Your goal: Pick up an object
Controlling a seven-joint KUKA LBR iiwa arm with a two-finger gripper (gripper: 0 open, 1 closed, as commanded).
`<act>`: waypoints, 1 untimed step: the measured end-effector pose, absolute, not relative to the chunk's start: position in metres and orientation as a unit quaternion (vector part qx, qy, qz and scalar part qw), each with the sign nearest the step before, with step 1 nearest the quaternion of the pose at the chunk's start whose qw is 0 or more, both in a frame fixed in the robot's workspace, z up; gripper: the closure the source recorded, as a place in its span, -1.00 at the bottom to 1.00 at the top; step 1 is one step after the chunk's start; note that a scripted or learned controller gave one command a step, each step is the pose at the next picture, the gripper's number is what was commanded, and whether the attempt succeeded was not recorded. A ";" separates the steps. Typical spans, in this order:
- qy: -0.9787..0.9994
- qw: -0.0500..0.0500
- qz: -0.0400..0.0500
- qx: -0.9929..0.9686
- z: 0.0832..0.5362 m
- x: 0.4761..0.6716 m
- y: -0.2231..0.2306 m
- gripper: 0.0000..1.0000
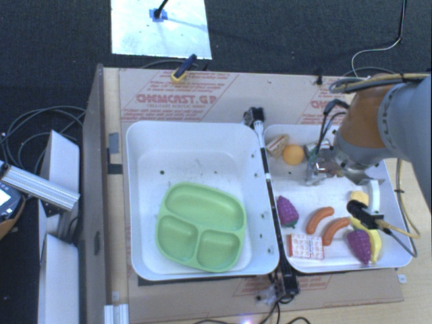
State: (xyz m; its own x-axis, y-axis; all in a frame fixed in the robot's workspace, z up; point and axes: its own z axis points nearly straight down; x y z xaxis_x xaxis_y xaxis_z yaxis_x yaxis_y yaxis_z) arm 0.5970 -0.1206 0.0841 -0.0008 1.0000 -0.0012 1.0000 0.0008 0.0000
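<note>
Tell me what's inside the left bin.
A green three-compartment plate lies flat in the left bin, toward its near edge. The floor beneath the plate is covered, so anything under it cannot be seen.

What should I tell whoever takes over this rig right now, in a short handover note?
Gripper: low in the right bin, just right of the orange ball. I cannot tell whether it grips anything.
Right bin also holds purple grapes, two sausages and a red-and-white packet.
Left bin: a green divided plate.
Done: the arm has reached the right bin; every object seen lies on a bin floor.
Left: close on one object, probably the ball since it is nearest, and lift it.
</note>
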 end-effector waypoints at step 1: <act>0.707 0.000 0.000 0.707 0.084 0.598 -0.120 -1.00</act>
